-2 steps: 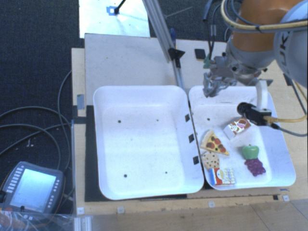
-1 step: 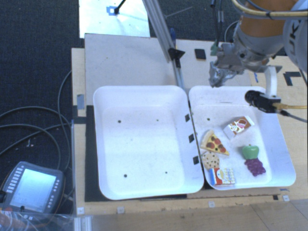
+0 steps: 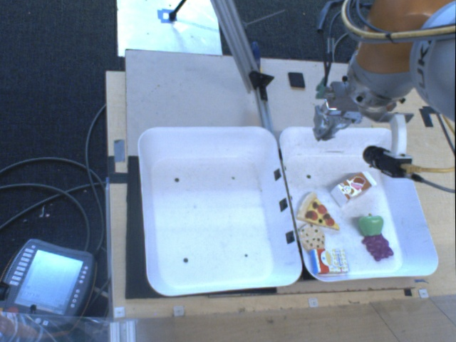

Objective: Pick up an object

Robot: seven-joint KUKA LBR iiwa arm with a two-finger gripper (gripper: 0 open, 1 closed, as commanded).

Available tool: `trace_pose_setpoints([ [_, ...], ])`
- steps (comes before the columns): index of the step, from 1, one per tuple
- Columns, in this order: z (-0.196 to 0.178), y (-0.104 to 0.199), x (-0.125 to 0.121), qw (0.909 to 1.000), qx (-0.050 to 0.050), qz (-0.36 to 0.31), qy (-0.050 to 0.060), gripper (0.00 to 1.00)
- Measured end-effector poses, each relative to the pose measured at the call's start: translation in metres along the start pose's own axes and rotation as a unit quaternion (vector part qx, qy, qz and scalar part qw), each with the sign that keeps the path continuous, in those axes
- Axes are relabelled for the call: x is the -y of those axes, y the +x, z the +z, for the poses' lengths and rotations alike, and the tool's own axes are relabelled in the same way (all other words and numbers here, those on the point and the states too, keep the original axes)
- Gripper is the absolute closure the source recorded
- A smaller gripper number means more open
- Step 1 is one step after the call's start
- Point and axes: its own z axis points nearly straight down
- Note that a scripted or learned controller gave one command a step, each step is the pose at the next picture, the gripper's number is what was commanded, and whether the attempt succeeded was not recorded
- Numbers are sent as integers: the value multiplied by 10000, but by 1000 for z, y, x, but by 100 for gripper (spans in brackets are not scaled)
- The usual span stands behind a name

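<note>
Toys lie in the right bin (image 3: 420,258), all in its near half: a small carton (image 3: 353,187), a pizza slice (image 3: 317,212), a cookie (image 3: 311,237), a flat packet (image 3: 333,261), a green apple (image 3: 370,224) and purple grapes (image 3: 378,247). The gripper (image 3: 328,128) hangs over that bin's far rim, well apart from the carton, the closest toy to it. Nothing sits in its tip, and how it stands cannot be told. The left bin (image 3: 214,205) lies just beside the right bin.

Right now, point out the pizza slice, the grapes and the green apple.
pizza slice (image 3: 318,212), camera view, middle of the topping face.
grapes (image 3: 378,246), camera view, centre of the purple bunch.
green apple (image 3: 370,224), camera view, middle of its body.
</note>
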Motion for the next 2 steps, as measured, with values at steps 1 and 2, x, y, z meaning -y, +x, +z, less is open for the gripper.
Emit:
trace_pose_setpoints([
  [1,39,-4,-22,10000,-1,-12,-9,100],
  [2,-13,-11,-20,10000,-3,-14,-49,100],
])
